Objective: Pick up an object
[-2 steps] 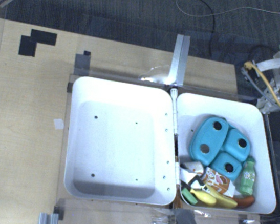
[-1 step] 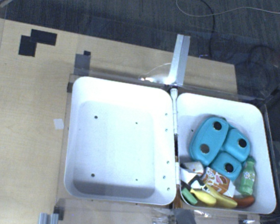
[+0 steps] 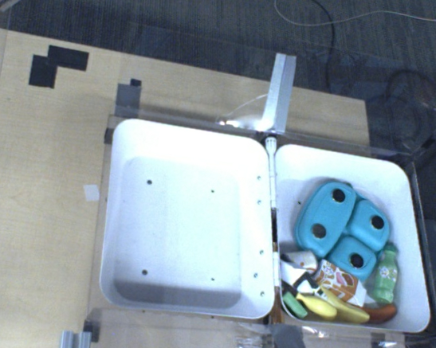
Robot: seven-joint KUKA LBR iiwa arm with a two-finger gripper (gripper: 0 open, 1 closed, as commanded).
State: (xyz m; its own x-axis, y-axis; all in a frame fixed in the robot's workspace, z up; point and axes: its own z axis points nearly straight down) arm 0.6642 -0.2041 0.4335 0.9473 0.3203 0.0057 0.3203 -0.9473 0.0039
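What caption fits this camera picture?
Blue toy, banana and green bottle crowd the right bin.

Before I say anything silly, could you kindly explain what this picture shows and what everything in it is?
This is a single camera fixed above a workbench, looking down at a slant. Two shallow white bins sit side by side. The left bin shows bare white floor. The right bin holds a pile: a large blue moulded piece with round holes, a green bottle, a yellow banana, and a printed packet. A robot arm is meant to pick one object up. Nothing is held here.
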